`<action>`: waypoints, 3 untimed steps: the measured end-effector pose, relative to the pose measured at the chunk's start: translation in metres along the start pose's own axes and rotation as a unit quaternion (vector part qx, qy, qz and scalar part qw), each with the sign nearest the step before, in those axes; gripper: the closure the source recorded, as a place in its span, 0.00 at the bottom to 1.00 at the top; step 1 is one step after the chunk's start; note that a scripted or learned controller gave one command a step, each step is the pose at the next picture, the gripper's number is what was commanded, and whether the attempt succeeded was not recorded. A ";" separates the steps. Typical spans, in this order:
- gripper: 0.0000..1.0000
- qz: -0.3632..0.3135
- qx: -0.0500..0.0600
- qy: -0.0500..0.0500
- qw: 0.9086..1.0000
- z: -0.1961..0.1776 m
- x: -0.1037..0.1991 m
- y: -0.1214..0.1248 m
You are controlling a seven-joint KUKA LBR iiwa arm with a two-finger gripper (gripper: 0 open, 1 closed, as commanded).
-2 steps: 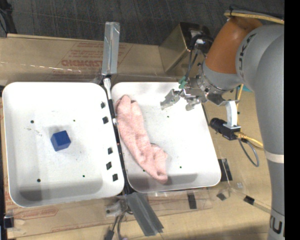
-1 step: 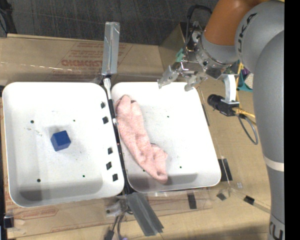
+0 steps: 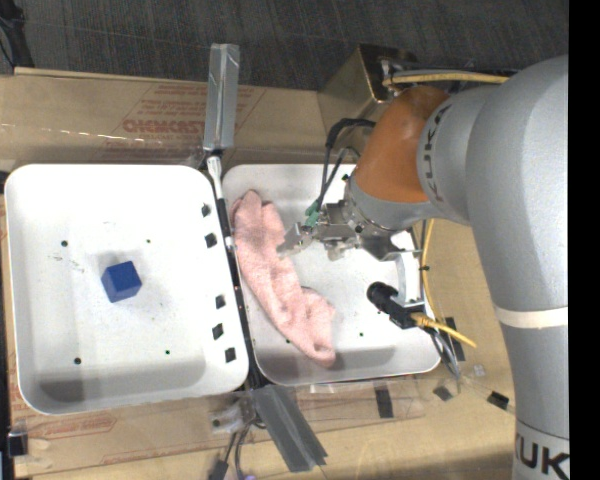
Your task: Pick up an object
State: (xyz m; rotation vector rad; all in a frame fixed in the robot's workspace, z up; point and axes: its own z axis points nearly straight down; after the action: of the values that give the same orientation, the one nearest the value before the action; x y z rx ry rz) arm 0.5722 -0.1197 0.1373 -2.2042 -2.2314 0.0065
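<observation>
A pink cloth [image 3: 280,278] lies stretched along the left side of the right bin [image 3: 375,360], from the bin's far left corner down toward its near edge. A small blue cube [image 3: 122,280] rests in the left bin [image 3: 40,208], left of its middle. My gripper [image 3: 302,236] hangs over the right bin, pointing left, its tips just right of the cloth's upper part. No object shows between its tips.
A raised divider with black clips [image 3: 223,278] separates the two bins. Brown cardboard [image 3: 100,108] lies behind the bins. The arm's grey body [image 3: 510,208] covers the right bin's far right side.
</observation>
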 end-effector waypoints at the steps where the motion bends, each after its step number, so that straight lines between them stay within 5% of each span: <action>1: 0.00 -0.009 -0.002 0.001 1.000 0.046 0.006 -0.054; 2: 0.00 0.035 -0.002 0.000 0.999 0.045 0.015 0.046; 3: 0.00 0.010 -0.002 0.000 1.000 0.037 -0.046 0.084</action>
State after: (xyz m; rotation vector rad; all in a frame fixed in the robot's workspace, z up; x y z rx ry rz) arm 0.6569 -0.1646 0.0994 -2.2278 -2.2114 0.0020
